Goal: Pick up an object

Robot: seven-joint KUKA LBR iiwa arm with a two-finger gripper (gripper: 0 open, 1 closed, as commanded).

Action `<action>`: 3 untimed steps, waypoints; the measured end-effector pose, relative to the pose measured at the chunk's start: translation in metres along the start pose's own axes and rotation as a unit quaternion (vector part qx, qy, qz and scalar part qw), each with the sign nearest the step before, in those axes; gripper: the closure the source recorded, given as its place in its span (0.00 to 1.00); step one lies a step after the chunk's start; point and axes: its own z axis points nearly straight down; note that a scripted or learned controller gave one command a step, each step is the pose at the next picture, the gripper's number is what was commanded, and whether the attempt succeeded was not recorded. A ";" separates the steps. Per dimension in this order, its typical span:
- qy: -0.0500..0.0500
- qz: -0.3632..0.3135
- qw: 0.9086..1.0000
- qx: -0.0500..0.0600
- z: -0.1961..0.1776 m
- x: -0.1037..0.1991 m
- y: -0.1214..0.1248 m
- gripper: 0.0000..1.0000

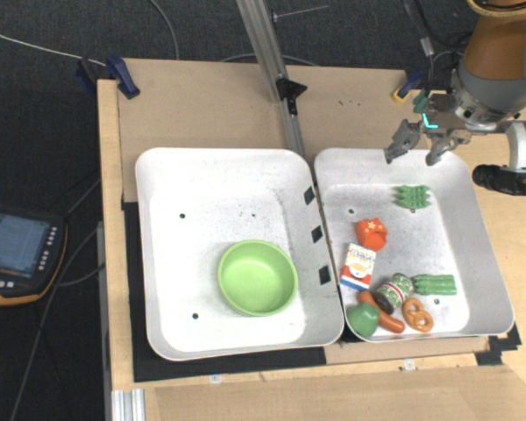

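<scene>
Hovering over the right bin (473, 235), fingers (418, 145) apart and empty; next I must drop onto the green toy (413, 197) below.

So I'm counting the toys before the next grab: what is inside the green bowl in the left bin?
The green bowl in the left bin shows bare green inside, nothing in it. Whatever lies beneath the bowl is covered. All the toys sit in the right bin.

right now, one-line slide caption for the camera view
Open gripper above the right bin of toy food; green bowl in the left bin.
</scene>
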 end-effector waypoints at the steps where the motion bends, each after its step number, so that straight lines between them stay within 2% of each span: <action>1: 0.000 0.000 1.000 0.000 0.000 0.000 0.000 0.00; 2: 0.000 0.000 1.000 0.002 0.055 0.000 0.009 0.00; 3: 0.000 0.000 1.000 0.002 0.098 0.003 0.006 0.00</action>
